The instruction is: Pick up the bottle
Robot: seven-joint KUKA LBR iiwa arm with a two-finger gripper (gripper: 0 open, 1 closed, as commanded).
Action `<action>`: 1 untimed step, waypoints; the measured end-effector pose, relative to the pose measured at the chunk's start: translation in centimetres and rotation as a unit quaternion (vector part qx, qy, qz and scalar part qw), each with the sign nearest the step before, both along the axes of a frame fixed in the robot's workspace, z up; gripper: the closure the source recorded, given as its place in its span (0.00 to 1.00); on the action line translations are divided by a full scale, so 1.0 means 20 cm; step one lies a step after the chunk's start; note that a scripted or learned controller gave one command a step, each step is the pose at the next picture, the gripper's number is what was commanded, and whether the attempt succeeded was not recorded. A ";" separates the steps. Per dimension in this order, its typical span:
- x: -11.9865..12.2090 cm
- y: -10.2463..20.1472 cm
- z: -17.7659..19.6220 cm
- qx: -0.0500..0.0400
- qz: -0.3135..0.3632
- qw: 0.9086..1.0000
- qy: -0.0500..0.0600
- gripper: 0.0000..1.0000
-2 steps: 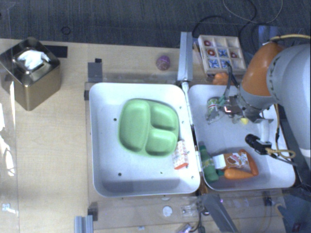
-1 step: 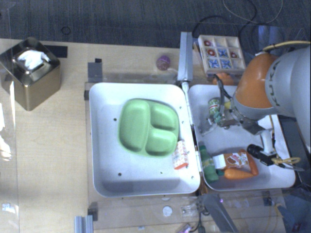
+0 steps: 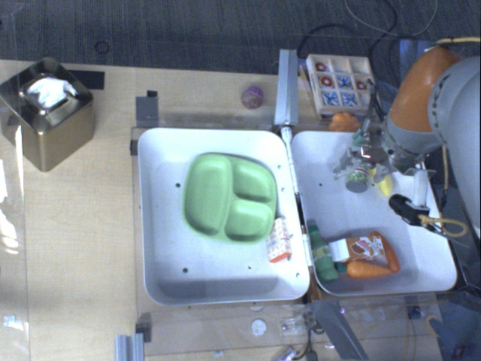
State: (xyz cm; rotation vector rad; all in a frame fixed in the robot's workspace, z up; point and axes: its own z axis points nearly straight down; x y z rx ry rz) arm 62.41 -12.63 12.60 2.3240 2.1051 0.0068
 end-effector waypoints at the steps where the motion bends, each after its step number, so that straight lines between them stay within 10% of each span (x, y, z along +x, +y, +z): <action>1: 0.00 0.00 0.00 0.000 0.000 1.000 0.000 0.00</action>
